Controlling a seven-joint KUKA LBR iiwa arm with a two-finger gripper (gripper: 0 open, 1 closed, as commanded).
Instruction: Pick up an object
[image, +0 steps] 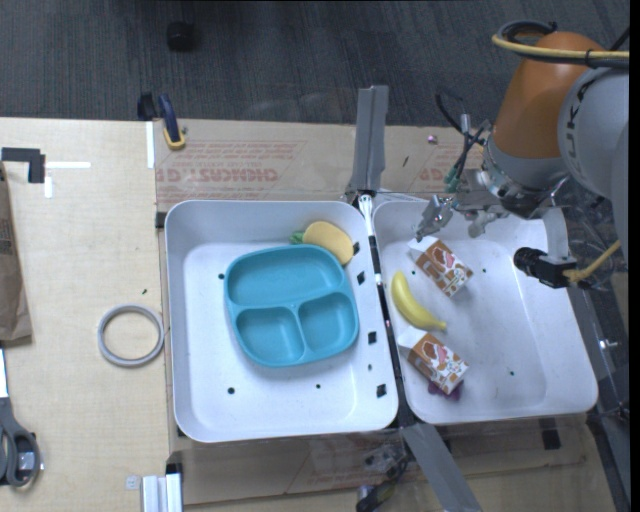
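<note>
My gripper (457, 216) hangs over the back of the right bin (530, 370), its two fingers spread apart with nothing between them. Just below its left finger lies a small brown and white carton (444, 268). A yellow banana (413, 303) lies beside the bin's left wall. A second brown and white carton (438, 364) rests near the front left corner of that bin. In the left bin (200, 330) sits a blue three-compartment plate (291, 303), and a yellow lemon-like fruit (329, 239) lies at its back right.
A metal divider post (369, 140) stands behind the seam between the bins. On the bench at left lie a grey tape ring (131, 334) and scissors (18, 453). The arm's orange band (541, 85) and black cables (545, 265) overhang the right bin's back right.
</note>
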